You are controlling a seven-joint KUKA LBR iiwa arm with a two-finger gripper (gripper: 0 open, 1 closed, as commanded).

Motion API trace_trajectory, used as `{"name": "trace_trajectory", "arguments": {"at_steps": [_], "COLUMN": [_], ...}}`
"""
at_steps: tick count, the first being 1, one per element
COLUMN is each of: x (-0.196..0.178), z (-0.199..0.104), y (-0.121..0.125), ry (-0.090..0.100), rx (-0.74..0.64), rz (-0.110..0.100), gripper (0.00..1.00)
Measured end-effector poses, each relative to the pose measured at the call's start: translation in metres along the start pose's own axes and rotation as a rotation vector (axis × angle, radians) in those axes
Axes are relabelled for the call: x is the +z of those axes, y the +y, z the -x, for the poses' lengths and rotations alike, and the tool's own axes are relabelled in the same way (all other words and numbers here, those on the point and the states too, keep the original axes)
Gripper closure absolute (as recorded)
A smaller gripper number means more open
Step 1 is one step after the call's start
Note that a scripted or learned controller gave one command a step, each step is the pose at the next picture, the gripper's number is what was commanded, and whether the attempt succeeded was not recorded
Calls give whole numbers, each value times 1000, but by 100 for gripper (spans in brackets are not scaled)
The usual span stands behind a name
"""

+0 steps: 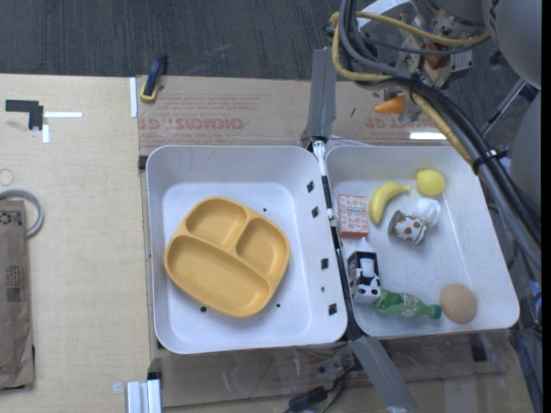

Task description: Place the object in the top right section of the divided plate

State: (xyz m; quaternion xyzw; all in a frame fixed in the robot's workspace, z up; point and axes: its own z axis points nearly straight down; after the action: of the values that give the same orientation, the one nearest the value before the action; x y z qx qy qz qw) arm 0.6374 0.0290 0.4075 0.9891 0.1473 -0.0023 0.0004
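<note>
Divided plate bare in left bin, toys untouched in right bin, nothing placed yet, tool state impossible to tell.

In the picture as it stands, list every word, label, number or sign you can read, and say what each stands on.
"CHEMCOS..." in red, upside down and only partly legible: on the cardboard sheet behind the bins.
Small pink carton: printed, too small to read.
Black-and-white milk carton: markings too blurred.
Green bottle: label unreadable.
Brown paper bag: a printed block, too small to read.
</note>
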Motion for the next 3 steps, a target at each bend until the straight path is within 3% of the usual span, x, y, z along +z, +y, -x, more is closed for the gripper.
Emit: {"name": "trace_trajectory", "arguments": {"at_steps": [1, 2, 3], "x": [90, 236, 297], "z": [-24, 3, -32], "y": [-52, -100, -152], "ry": [0, 0, 24], "rx": [99, 76, 71], "rz": [1, 1, 0], "gripper": [100, 100, 100]}}
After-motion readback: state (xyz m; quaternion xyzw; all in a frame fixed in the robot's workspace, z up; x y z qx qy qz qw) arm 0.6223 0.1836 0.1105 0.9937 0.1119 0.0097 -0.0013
